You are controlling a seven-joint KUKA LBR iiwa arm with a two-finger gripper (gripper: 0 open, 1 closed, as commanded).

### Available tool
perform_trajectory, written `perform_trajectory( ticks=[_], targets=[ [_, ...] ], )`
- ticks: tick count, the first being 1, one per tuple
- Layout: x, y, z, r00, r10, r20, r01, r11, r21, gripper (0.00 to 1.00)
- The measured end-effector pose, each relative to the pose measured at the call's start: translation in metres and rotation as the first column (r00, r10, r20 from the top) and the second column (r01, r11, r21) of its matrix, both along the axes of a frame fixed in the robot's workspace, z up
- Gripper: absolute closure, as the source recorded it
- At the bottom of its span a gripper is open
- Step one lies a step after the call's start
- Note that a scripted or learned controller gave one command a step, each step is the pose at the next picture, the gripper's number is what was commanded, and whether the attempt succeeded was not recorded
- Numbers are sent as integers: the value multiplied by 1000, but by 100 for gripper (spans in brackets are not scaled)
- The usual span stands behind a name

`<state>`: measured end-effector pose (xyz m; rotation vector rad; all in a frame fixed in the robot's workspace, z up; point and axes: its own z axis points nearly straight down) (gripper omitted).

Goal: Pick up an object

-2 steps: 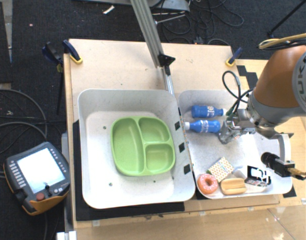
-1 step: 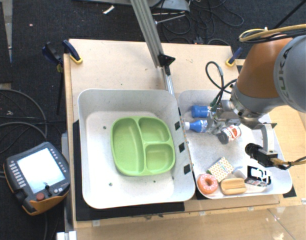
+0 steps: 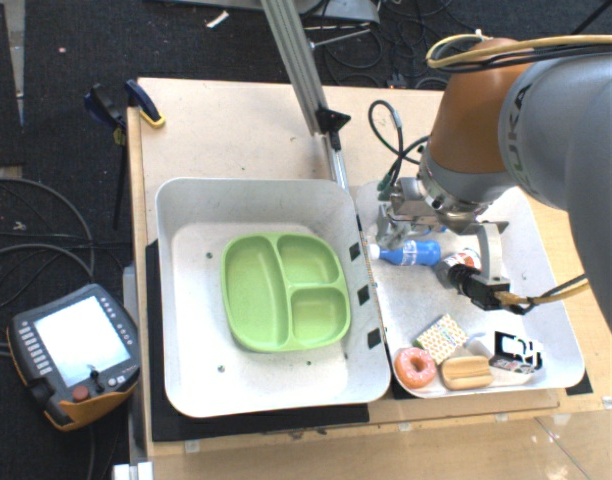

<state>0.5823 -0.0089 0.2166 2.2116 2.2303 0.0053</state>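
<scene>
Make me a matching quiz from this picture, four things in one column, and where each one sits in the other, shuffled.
Things:
1. green divided plate
2. pink donut
3. blue bottle
4. handheld controller

Places:
A. right bin, near corner beside the divider
B. floor, left of the bench
C. middle of the left bin
D. right bin, under the gripper

Pairs: 1-C, 2-A, 3-D, 4-B

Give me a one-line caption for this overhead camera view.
Arm's gripper hangs over a blue bottle in the right bin; green divided plate sits in the left bin.
</scene>
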Motion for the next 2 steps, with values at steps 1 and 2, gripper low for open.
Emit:
perform_trajectory(
  ticks=[1, 2],
  targets=[
    [12, 42, 6, 1000, -1, -1, 1, 1000, 0, 100],
    [31, 97, 0, 1000, 0, -2, 0, 1000, 0, 100]
  ],
)
